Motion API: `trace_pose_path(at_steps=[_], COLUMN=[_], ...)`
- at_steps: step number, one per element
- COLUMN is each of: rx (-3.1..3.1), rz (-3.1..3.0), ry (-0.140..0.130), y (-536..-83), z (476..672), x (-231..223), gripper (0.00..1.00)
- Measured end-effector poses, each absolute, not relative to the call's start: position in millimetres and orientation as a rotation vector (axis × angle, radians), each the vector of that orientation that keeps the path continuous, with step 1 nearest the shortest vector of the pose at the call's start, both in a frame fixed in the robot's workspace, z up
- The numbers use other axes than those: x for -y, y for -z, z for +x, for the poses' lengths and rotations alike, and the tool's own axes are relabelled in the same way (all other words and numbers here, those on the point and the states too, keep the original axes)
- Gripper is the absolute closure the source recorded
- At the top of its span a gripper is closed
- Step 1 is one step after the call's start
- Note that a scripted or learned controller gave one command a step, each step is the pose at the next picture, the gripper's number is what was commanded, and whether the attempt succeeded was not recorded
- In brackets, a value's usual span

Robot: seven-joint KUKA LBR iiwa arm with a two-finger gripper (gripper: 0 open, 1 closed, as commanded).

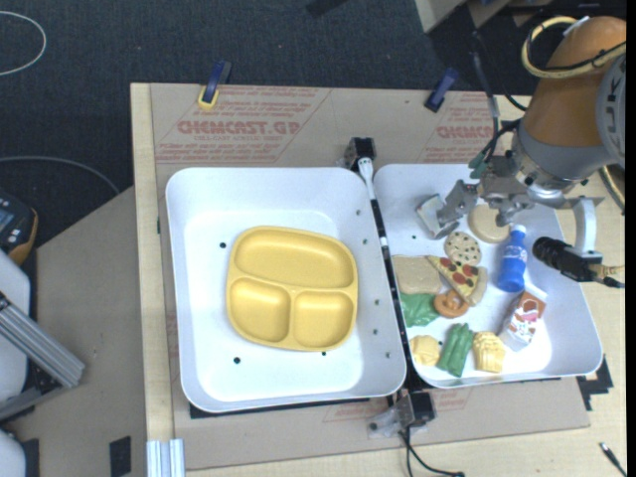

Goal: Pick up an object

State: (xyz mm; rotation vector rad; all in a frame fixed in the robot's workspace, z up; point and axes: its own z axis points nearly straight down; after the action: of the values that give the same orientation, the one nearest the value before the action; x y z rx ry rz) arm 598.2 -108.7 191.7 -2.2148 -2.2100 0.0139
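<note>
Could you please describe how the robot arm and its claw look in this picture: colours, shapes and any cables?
The arm has a rounded orange band above a grey wrist section. Below it sits a grey metal claw with angular, blocky parts. A yellowish cable loops beside the orange band near the top, and dark cables run beside the wrist. I can read no markings on it.
</note>
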Motion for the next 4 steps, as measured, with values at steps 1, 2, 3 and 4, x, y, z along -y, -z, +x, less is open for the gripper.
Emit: trace_pose_path(at_steps=[1,2,3,4], rx=[2.22,2.215,2.221,2.226], rz=[-2.22,-2.217,-2.223,-2.229], ry=[-0.001,-0.007,0.003,0.004], y=[-199,-137,-88,-101], z=[601.3,593.4,594.7,596.0], x=[109,110,110,111], gripper=[0.0,0.0,0.0,1.0])
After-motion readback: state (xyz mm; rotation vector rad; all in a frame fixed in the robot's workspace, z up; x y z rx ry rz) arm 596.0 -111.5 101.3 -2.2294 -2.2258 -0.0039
